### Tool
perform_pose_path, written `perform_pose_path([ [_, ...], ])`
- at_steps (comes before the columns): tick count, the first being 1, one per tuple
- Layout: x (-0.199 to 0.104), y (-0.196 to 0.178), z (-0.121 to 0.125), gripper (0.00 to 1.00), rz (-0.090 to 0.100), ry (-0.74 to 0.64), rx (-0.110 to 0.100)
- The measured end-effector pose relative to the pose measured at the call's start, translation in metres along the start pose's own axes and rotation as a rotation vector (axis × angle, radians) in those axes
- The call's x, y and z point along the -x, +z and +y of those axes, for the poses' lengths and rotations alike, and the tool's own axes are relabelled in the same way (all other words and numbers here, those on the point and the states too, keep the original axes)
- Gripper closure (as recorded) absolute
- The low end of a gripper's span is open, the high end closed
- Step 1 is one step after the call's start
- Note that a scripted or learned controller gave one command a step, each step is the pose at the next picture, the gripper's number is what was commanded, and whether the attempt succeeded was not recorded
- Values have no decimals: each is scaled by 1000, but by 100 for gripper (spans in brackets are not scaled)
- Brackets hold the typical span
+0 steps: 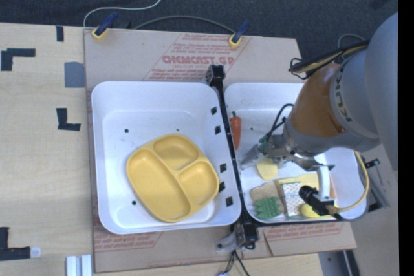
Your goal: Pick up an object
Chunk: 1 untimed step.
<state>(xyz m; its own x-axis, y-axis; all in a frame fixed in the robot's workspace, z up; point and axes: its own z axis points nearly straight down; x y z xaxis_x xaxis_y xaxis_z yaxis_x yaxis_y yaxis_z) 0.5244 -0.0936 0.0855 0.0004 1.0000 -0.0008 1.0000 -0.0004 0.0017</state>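
In the right bin [259, 99] lie several small toy foods. An orange carrot [236, 129] rests against the left wall. A pale yellow wedge [266, 170] sits mid-bin, with a tan slice [261, 191] and a green leafy piece [268, 207] below it. A speckled card [291, 196] and a yellow piece [314, 205] lie at the front right. My gripper [253, 153] hangs low over the bin's left half, between the carrot and the yellow wedge, just above the wedge. I see nothing held in it.
The left bin [103, 139] holds a yellow divided plate [171, 174]. A black rail [223, 132] runs between the bins. The arm's orange band [317, 106] and grey body cover the right bin's right side. Cables loop behind the bins.
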Motion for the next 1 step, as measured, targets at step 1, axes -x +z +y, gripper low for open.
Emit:
perform_pose_path([
  [1, 0, -9, 1, 100, 0, -1, -1],
])
